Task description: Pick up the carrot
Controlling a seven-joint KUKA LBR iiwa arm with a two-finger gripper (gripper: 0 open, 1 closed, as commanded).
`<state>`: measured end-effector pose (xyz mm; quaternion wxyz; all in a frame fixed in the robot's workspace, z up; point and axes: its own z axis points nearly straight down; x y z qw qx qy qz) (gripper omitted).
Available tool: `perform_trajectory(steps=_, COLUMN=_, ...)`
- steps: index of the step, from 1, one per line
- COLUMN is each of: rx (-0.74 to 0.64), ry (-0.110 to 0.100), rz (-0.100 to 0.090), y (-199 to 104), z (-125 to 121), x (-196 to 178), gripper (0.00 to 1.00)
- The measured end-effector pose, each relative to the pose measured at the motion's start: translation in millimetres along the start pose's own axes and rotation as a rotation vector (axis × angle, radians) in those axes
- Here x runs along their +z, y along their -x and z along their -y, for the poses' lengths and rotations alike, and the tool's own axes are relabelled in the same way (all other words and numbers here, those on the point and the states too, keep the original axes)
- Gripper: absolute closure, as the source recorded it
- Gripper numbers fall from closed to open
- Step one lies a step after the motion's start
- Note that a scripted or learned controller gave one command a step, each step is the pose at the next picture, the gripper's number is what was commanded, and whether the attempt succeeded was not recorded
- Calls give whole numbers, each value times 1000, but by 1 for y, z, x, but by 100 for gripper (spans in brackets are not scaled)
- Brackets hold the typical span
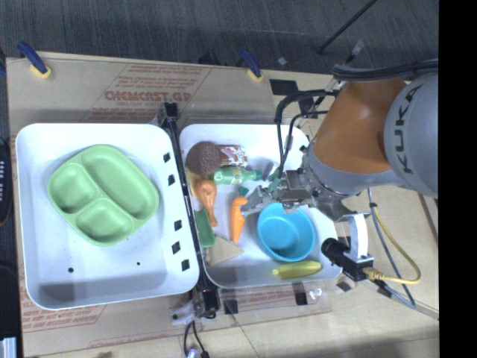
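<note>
The carrot [237, 219] is small and orange with a green tip. It lies nearly upright in the picture, in the middle of the right bin [195, 136], just left of a blue bowl [285, 232]. My gripper [261, 192] hangs low over the bin, just up and to the right of the carrot's top end and close to it. Nothing shows held in it. The grey wrist and orange band cover the bin's right side.
An orange drumstick-shaped toy [206, 198] lies left of the carrot. A brown round item [204, 157] and a green bottle [238, 175] sit behind it, and a yellow-green pickle [297, 270] at the front. The left bin [30, 222] holds a green divided plate [103, 192].
</note>
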<state>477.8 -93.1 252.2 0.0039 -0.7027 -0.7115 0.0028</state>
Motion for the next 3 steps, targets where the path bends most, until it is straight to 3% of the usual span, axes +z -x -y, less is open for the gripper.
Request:
perform_trajectory(steps=1, rx=36, ry=-6, rz=2, y=-39, z=-25, x=64, gripper=0)
perform_trajectory(steps=2, rx=126, ry=-1, rz=1, y=3, z=-32, x=162, gripper=0)
perform_trajectory(steps=3, rx=113, ry=-9, rz=2, y=2, z=-32, x=153, gripper=100)
